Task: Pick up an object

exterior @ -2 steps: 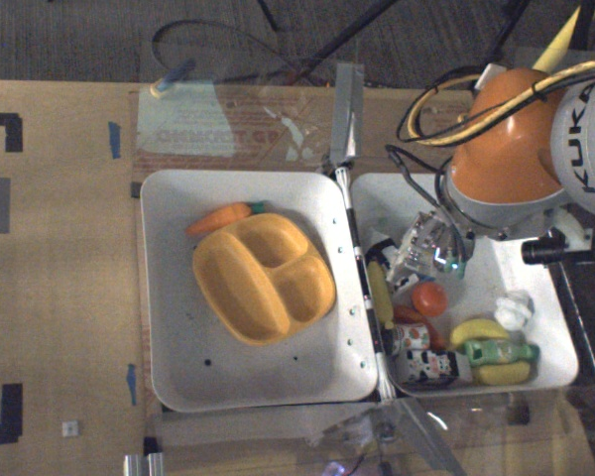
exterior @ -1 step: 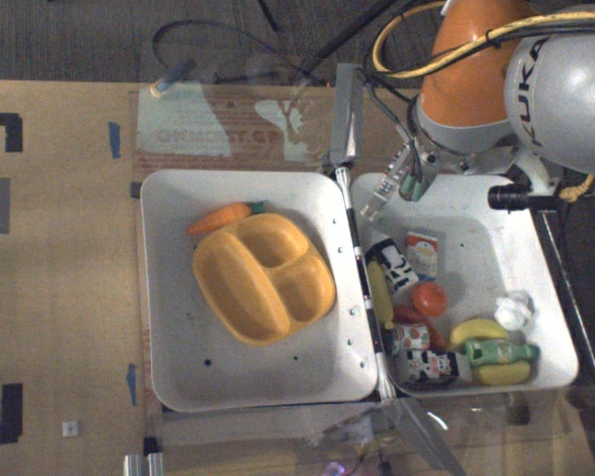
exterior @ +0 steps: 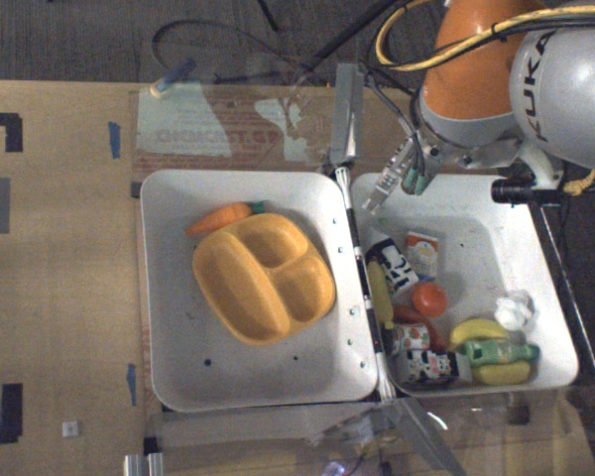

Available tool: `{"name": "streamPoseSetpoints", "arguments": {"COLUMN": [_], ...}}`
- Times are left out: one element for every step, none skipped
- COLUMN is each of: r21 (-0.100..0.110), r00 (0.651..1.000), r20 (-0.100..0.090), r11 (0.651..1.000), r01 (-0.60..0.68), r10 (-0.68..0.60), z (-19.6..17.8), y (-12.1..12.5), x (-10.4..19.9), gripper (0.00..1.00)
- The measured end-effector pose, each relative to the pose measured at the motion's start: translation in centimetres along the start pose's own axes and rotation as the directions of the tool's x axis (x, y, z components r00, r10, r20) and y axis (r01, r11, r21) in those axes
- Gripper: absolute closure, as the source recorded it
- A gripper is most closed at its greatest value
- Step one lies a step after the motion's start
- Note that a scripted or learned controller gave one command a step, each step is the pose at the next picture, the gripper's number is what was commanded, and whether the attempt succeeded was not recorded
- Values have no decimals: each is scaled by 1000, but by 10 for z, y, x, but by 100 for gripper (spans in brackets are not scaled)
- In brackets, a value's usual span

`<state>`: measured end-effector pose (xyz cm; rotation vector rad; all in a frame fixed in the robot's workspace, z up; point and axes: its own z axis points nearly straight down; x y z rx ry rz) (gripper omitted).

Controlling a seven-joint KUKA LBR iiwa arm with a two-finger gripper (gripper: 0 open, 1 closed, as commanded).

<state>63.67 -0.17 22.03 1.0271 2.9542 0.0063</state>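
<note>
From my remote station: the arm (exterior: 496, 67) fills the frame's upper right, its gripper (exterior: 402, 178) hanging over the right bin (exterior: 535, 266)'s upper-left corner; whether it grips anything I cannot tell. In the left bin (exterior: 169, 266), 1 yellow divided tray (exterior: 263, 278) touches a carrot (exterior: 220, 218). Small food toys, including a tomato (exterior: 429, 298) and banana (exterior: 479, 331), crowd the right bin's lower portion.

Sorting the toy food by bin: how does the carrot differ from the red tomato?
The carrot is long, orange and tapered with a green top, while the tomato is round and red. The carrot lies in the left bin against the yellow divided plate; the tomato sits in the right bin among other items. Both look like small toy produce.
</note>
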Motion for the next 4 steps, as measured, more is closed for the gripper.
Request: {"name": "streamPoseSetpoints", "arguments": {"r21": [-4, 3, 5, 4], "r00": [1000, 998, 993, 971], "r20": [6, -6, -11, -11], "r11": [1000, 998, 993, 972], "r01": [1, 60, 115, 237], "r10": [-1, -60, -115, -237], "z": [-11, -59, 12, -1], "y": [1, 28, 7, -42], "x": [-1, 9, -13, 2], "gripper": [100, 100, 100, 100]}}
